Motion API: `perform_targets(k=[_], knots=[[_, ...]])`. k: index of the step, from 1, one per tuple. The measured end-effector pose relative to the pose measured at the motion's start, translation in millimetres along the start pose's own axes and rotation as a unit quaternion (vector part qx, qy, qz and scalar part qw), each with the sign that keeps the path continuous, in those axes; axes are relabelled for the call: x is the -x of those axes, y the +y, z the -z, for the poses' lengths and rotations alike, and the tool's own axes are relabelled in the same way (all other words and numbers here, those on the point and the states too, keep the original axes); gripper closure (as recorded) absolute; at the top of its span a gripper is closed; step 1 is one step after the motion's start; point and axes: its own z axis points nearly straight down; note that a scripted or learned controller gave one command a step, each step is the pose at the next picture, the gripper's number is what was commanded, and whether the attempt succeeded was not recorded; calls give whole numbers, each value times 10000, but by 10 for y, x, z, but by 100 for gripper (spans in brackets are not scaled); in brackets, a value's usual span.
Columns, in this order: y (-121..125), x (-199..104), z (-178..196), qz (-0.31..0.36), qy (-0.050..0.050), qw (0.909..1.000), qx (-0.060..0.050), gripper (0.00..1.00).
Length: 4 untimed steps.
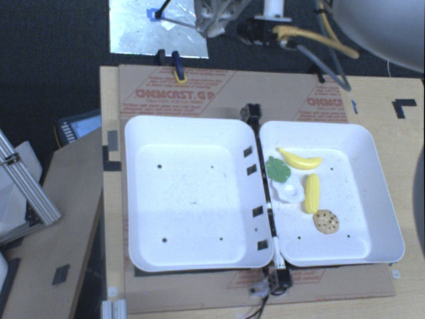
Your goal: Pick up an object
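Your claw (214,20) hangs beyond the far desk edge, grip state indiscernible; right bin (378,171) holds banana (300,159), corn (311,193), cookie (325,221).

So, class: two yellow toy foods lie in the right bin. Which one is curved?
The banana, lying crosswise near the bin's far side. The corn cob below it is straight and points toward the cookie.

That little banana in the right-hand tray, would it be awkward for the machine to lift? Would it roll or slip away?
The banana looks like a small glossy toy, so it is probably light and stiff, and perhaps a bit slippery. Its curve and flat lie suggest it would pivot or slide rather than roll if nudged. The green piece lies close by its left end, so a push might shift that too.
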Motion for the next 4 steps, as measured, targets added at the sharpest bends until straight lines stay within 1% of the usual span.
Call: perform_targets(k=[1, 2, 3, 4], knots=[[-366, -11, -427, 22, -8, 10000, -57, 100], [302, 2, -386, -1, -8, 10000, -21, 100], [5, -4, -1792, 3, -29, 9999, -110, 100], [36, -7, -2009, 3, -9, 10000, -45, 100]])
